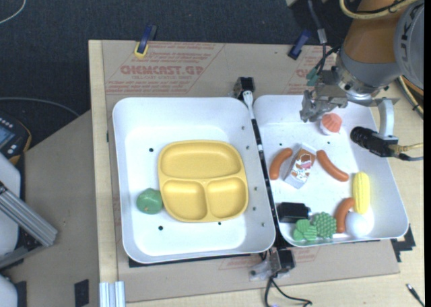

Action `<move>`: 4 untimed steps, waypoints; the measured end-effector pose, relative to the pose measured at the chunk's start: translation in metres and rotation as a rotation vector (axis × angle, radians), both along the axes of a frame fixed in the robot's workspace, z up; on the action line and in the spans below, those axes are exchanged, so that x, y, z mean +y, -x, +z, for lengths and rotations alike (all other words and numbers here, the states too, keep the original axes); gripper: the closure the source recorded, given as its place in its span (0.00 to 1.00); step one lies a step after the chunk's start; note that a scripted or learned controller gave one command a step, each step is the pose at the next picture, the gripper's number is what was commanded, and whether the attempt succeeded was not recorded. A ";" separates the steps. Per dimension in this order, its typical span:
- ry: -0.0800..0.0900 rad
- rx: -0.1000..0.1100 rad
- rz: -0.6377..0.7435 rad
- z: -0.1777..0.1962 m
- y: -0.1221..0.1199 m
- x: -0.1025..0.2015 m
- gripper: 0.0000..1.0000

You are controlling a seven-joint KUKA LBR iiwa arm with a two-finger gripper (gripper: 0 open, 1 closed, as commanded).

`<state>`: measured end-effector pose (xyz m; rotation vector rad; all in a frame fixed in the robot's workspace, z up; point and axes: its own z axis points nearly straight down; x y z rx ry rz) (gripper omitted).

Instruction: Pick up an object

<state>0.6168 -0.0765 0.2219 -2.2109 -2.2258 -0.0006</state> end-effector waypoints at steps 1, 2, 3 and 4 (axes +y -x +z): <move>0.002 0.000 -0.002 -0.008 0.002 0.050 1.00; 0.000 -0.001 0.000 0.005 0.012 0.111 1.00; 0.001 -0.004 0.001 0.008 0.012 0.172 1.00; 0.003 0.001 -0.008 0.008 0.024 0.165 1.00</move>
